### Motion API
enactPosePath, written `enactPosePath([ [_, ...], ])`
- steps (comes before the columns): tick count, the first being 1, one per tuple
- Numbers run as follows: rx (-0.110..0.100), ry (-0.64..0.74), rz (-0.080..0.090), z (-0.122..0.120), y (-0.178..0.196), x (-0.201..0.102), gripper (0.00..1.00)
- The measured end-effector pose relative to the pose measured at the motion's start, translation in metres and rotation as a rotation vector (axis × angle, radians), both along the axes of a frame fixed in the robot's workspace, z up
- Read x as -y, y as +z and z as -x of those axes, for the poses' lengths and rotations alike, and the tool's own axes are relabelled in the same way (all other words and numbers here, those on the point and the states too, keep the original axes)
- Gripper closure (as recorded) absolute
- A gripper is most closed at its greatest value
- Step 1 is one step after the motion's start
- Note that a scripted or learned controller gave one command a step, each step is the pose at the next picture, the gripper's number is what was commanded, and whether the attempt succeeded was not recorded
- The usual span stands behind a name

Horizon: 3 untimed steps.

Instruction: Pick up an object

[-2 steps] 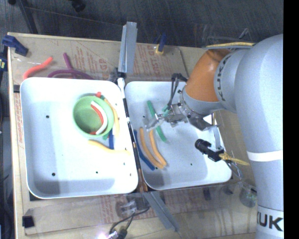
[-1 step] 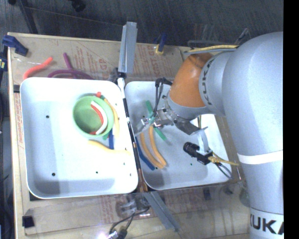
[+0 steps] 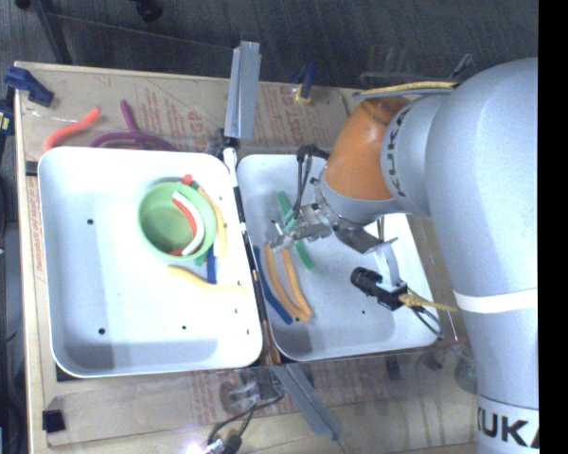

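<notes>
My gripper (image 3: 286,235) hangs low over the left part of the right bin (image 3: 360,334), reaching in under the orange wrist band. A thin green piece (image 3: 303,254) lies right at its tip, and another green strip (image 3: 284,205) shows just behind it. In front of the gripper, orange and yellow curved strips (image 3: 292,289) lie beside a blue strip (image 3: 271,298) along the bin's left wall. Nothing can be seen held. The arm hides the right bin's back right part.
The left bin (image 3: 104,329) holds a green bowl (image 3: 175,221) with a red and white piece in it, plus a yellow curved strip (image 3: 201,277) and a blue piece (image 3: 211,268). Behind it on the bench lie an orange-handled tool (image 3: 71,129) and a purple cable (image 3: 133,140).
</notes>
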<state>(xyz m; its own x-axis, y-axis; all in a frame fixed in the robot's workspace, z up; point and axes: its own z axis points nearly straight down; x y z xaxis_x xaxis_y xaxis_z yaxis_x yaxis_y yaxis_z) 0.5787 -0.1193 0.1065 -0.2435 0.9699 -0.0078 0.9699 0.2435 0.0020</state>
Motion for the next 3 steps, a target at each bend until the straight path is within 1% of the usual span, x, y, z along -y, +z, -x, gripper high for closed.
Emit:
enactPosePath([
  [1,0.000,0.001,0.000,0.0000,0.0000,-0.0002,0.00],
  [2,-0.002,0.003,0.001,0.0000,0.0096,0.0001,1.00],
  [3,-0.002,0.004,0.001,0.0000,0.0096,0.0000,0.00],
])
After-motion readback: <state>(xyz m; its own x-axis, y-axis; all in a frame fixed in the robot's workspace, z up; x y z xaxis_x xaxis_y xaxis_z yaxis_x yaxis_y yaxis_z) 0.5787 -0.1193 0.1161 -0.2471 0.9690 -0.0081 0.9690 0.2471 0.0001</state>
